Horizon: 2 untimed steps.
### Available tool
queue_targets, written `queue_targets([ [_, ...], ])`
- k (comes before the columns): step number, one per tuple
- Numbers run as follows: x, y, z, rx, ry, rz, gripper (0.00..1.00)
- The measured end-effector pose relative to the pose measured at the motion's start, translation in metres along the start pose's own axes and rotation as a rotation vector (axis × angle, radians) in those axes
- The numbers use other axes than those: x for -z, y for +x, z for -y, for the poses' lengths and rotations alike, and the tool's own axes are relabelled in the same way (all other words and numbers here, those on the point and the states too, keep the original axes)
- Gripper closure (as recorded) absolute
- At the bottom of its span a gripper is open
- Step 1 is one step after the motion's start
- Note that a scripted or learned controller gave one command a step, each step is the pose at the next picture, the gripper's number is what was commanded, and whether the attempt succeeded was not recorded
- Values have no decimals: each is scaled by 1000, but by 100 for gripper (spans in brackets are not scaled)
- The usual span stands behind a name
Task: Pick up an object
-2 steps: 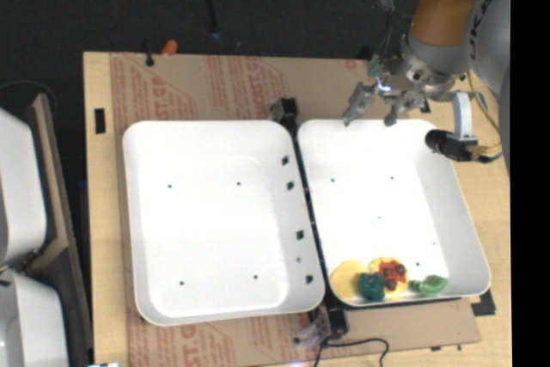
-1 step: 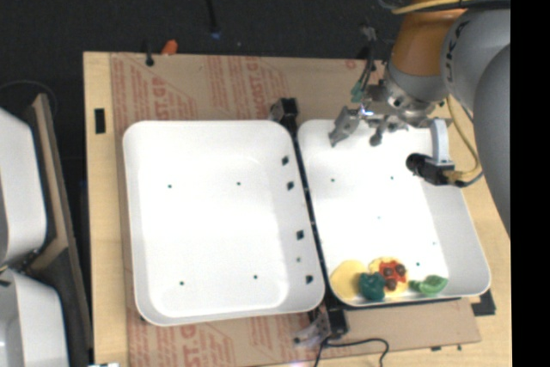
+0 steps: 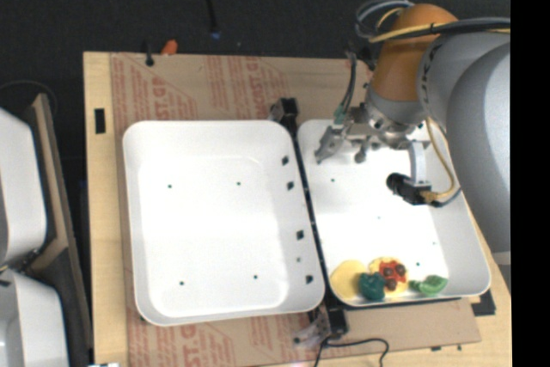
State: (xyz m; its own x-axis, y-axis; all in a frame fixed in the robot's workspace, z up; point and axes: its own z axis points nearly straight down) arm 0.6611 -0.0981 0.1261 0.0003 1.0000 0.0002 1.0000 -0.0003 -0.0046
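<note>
Our end effector (image 3: 344,143) hangs over the far edge of the right bin (image 3: 447,228), close to the divider it shares with the left bin (image 3: 137,185), and its two fingers appear spread apart with nothing between them. For the step in hand, we judge that we need to travel across the bin toward its near edge, where the objects lie, keep the fingers apart on the way down, and centre on one piece rather than the whole heap. The pile (image 3: 388,278) sits well apart from us, pressed against the bin's near wall, so we would come down from the open side and avoid catching the rim. It looks like a cluster of small, soft-seeming items: a pale yellow piece (image 3: 345,278) under a teal one (image 3: 371,287), a red and dark one (image 3: 394,271), and a green one (image 3: 430,283) at the side. They touch each other, so the green outlier seems the easiest pick.
</note>
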Motion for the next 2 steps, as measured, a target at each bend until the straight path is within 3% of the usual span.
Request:
queue_targets([
  [1,14,-1,-2,-1,-7,0,100],
  [2,66,-2,8,-1,-10,1,100],
])
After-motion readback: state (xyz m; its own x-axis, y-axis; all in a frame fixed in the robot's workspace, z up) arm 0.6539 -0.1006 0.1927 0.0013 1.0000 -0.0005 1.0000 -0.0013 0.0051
